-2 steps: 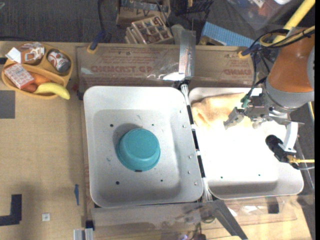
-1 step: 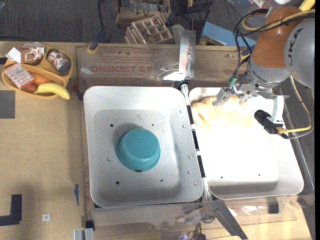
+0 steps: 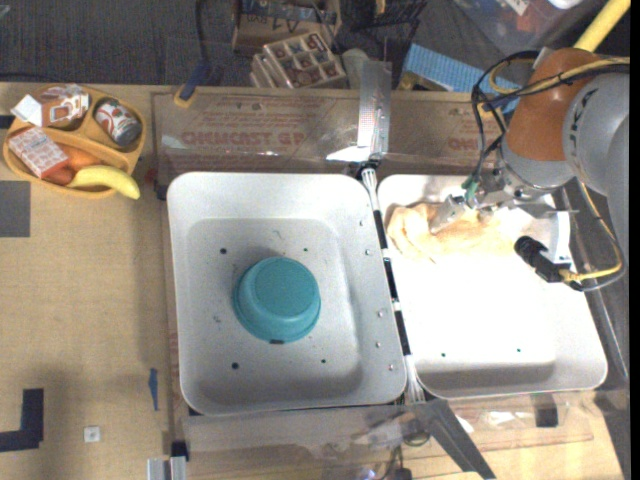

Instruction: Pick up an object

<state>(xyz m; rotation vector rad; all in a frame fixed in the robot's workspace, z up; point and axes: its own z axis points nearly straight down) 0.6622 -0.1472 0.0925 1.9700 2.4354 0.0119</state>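
Cardboard boxes and cables crowd the floor behind the desk (image 3: 80,318), and a yellow tray of toy food (image 3: 60,148) sits at its far left corner. Two white bins lie side by side. The left bin (image 3: 200,208) holds a teal bowl (image 3: 278,298), upside down, about in its middle. The grey arm (image 3: 580,128) bends in over the right bin (image 3: 500,318), and the claw (image 3: 478,200) is down at that bin's far edge, right against a pale, crumpled soft thing (image 3: 425,230) lying there. How far the claw is open, I can't tell.
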